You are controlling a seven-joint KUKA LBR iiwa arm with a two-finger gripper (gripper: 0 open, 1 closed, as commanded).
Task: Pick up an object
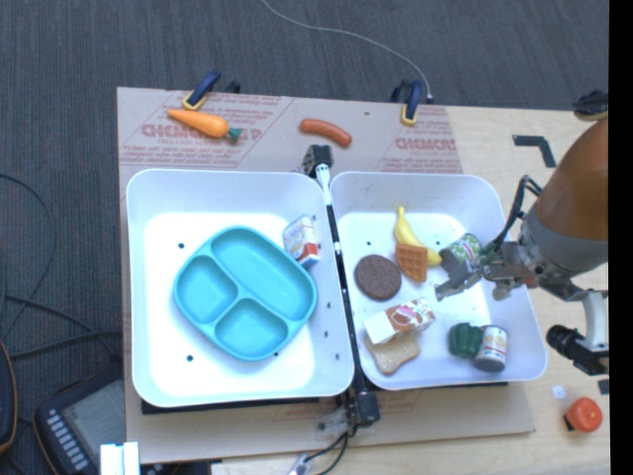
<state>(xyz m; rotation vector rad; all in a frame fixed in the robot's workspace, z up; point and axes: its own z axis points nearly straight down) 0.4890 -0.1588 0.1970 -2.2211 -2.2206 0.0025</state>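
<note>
We see a robotics lab — grey carpet (pixel 79 38), a clamped cardboard sheet (pixel 396 146) under white bins (pixel 138 295), loose cable (pixel 297 18) — and toy food.

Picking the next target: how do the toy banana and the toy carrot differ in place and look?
The banana is yellow and lies inside the right bin, touching the waffle piece. The carrot is orange with a green end and lies outside both bins, on the cardboard sheet behind the left bin. The banana sits close to the gripper; the carrot is far across the bench. Both are small toy foods lying flat.
</note>
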